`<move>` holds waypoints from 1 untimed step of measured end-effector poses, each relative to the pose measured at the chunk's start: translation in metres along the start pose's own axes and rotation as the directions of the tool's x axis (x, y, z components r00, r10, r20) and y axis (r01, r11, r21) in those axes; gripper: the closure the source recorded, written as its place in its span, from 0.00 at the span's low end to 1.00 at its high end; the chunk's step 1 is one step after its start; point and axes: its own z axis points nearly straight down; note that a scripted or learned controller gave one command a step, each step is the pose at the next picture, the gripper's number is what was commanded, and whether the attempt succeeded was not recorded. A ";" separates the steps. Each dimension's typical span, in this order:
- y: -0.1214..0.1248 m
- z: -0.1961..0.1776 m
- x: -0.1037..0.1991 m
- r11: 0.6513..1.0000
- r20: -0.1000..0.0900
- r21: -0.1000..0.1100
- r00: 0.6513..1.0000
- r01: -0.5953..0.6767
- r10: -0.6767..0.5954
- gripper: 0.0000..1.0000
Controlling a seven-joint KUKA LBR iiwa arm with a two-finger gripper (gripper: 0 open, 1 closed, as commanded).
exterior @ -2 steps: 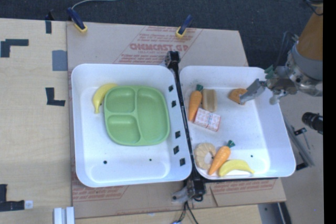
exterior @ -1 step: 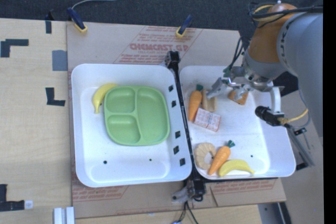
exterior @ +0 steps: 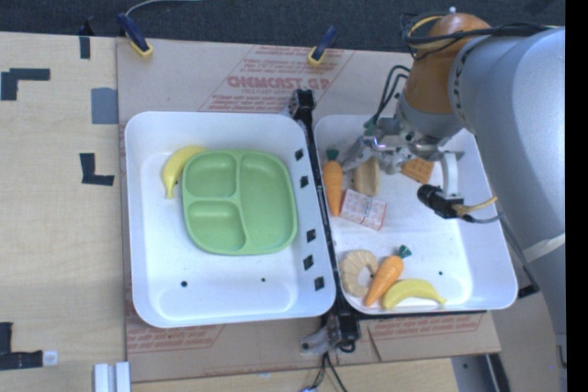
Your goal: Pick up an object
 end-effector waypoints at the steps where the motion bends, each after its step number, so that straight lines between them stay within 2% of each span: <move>1: 0.007 0.001 0.011 1.000 -0.001 -0.001 1.000 0.000 0.000 0.00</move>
